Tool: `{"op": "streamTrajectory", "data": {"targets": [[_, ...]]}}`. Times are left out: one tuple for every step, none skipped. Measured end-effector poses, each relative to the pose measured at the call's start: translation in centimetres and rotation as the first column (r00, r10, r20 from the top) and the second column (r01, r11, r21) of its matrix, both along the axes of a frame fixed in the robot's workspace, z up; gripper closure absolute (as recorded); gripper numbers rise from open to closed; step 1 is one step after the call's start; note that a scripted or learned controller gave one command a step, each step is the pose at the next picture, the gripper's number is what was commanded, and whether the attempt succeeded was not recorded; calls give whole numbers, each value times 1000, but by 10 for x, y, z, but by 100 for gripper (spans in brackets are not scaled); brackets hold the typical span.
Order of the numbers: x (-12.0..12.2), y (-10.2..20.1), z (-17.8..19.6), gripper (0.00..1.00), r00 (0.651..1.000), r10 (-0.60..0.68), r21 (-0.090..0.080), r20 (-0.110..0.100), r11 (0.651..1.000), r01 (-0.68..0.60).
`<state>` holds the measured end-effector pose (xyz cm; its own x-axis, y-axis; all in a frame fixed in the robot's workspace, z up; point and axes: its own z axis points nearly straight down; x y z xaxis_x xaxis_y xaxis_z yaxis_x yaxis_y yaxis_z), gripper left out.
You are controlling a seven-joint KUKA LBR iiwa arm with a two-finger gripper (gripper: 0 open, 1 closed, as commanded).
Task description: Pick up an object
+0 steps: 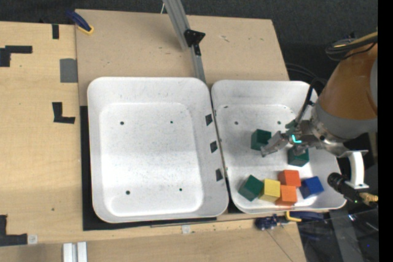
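Gripper (pixel 281 143) first: we see it low over the right bin (pixel 245 90), its grey fingers reaching out from the wrist toward a dark green block (pixel 260 138). One finger tip seems to touch or sit just beside that block's lower edge, but we cannot tell whether the fingers are spread or closed, nor whether the block lies between them, so we would not call it held.

Just behind the gripper, tucked under the wrist, sits a second dark green block (pixel 298 157), partly covered by the tool. Further toward the bin's near rim lies a tight cluster: a green block (pixel 250 187), a yellow block (pixel 271 188), two orange blocks (pixel 288 184) stacked or abutting, and a blue block (pixel 312 186). Beyond the gripper's reach lies the left bin (pixel 98 95).

We judge the main risk to be a glancing contact. If the fingers come down on the block's edge and not astride it, they could push it along the floor or tip it, and close on nothing. The block under the wrist is also close enough that it could be nudged or dragged when the arm lifts.

Much is hard to read. The arm's orange bulk (pixel 350 95) is cut off at the edge, the fingertips blur into the block's shadow, and a small teal glow at the wrist hides detail there. We cannot tell the gripper's height above the floor.
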<state>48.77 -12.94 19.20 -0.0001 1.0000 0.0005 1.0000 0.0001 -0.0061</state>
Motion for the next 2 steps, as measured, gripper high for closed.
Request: {"op": "streamTrajectory", "data": {"targets": [[1, 1, 2, 0, 1000, 2, 1, 4, 1000, -2], [-5, 6, -61, 0, 1000, 0, 1, -2, 1000, 0]]}}
